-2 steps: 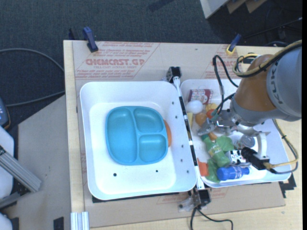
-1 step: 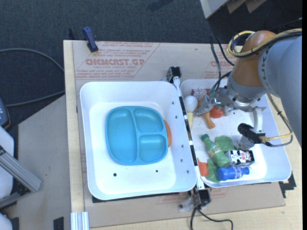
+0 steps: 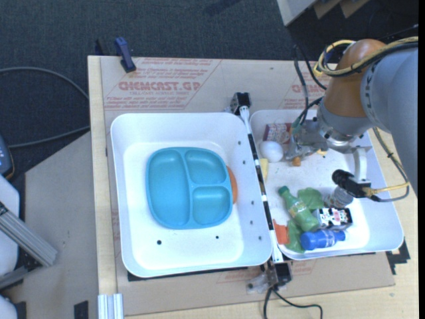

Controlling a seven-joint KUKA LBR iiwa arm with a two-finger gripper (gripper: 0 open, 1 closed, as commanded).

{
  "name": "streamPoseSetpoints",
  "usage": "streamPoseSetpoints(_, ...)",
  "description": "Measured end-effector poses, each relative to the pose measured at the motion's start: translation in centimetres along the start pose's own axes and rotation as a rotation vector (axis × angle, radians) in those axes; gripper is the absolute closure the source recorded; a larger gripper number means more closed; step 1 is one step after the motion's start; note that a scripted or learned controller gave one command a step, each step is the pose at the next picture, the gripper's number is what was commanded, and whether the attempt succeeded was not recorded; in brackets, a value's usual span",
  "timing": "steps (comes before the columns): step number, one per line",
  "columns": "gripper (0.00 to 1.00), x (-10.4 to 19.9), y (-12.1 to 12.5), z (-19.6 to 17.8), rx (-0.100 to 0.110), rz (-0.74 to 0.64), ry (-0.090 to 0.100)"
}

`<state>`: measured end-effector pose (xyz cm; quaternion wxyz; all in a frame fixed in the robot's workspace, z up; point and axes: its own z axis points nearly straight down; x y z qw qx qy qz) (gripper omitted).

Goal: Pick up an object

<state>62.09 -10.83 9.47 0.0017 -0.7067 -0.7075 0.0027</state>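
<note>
I judge the approach step in hand; my hand (image 3: pixel 297 153) sits low, grip state I cannot tell; next, close on the white ball (image 3: pixel 271 151) just beside it.

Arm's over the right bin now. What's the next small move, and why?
Probably a short drop onto the white ball. The gripper hangs low at the far end of the right bin, beside the ball, which lies apart from the heaped green bottle, blue bottle and other items nearer the camera, so it looks the easiest target.
</note>
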Motion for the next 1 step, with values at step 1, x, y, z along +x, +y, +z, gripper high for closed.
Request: streamPoseSetpoints(1, 1.0, 6.49, -4.85, -9.0, -0.006, 0.0, 0.002)
